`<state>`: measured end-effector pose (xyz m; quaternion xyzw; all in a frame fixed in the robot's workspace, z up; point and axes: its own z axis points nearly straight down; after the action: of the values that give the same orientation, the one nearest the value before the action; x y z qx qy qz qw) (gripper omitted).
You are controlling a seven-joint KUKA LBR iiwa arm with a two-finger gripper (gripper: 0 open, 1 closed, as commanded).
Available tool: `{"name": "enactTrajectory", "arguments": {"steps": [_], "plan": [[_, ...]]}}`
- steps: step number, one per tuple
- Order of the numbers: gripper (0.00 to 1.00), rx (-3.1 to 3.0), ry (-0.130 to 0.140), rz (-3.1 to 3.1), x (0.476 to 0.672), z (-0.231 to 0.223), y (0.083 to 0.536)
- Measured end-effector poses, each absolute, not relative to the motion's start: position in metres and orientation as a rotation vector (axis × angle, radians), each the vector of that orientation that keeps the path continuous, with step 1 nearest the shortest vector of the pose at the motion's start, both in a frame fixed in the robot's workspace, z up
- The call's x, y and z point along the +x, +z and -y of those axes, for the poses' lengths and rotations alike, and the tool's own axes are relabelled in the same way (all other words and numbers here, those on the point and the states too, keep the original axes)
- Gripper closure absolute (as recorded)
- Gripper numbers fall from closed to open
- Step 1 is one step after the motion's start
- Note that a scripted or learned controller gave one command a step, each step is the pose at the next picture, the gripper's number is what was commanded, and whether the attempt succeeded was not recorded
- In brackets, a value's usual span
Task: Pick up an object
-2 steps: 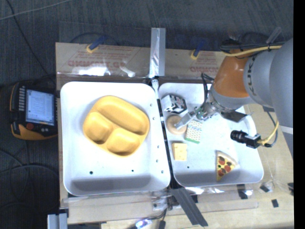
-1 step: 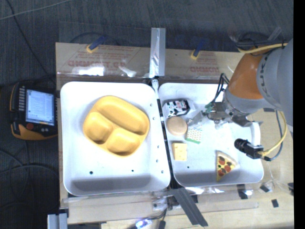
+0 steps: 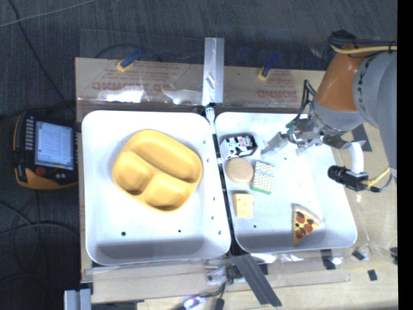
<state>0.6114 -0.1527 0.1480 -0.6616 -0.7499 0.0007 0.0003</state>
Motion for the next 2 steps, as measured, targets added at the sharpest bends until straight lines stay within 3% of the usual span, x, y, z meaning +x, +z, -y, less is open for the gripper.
{"name": "enactTrajectory", "arguments": {"steps": [1, 2], "plan": [[0.0, -2.219, -0.012, 2.249, 0.598, 0.109, 0.096], [0.0, -2.267, -0.027, 2.206, 0.552, 0.111, 0.096]]}}
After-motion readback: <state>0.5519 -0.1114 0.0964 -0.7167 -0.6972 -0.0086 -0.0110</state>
